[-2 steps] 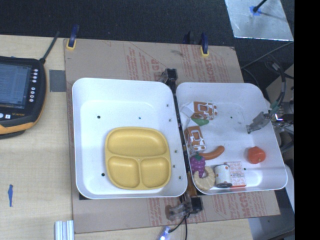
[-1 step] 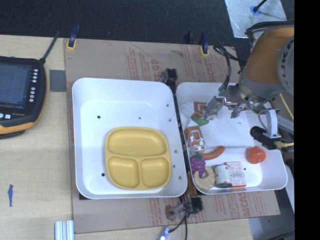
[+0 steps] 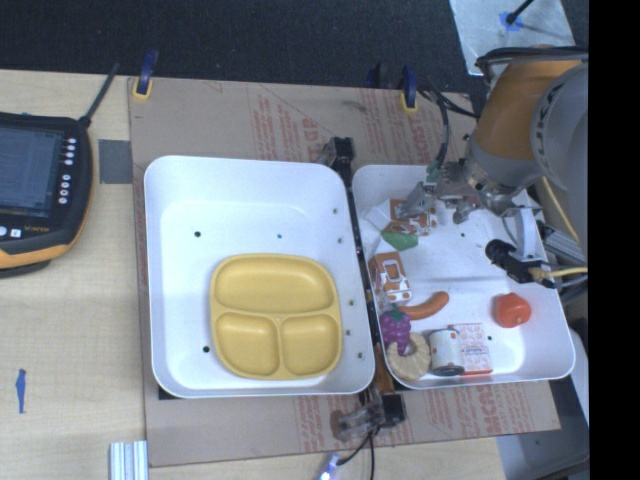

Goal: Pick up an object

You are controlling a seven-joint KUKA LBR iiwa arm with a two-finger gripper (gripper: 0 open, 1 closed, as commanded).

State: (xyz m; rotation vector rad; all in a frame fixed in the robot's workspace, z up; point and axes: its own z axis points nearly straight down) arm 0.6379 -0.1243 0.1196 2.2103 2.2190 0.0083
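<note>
The risk is a miss: the toys in the right bin point(image 3: 556, 366) lie crowded, so the hand point(image 3: 432, 200) may nudge the green piece point(image 3: 401, 237) or close on nothing. The arm point(image 3: 525, 88) leans in from the right, hand low over the bin's far corner, near a small brown-and-white item point(image 3: 411, 213). Whether it is open, I cannot tell.

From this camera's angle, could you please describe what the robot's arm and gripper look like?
The arm is bulky and rounded, grey with a broad orange band above the wrist. The gripper is a small grey metal assembly. A black cable loops beside it, and a black cylindrical part juts out lower down.
</note>
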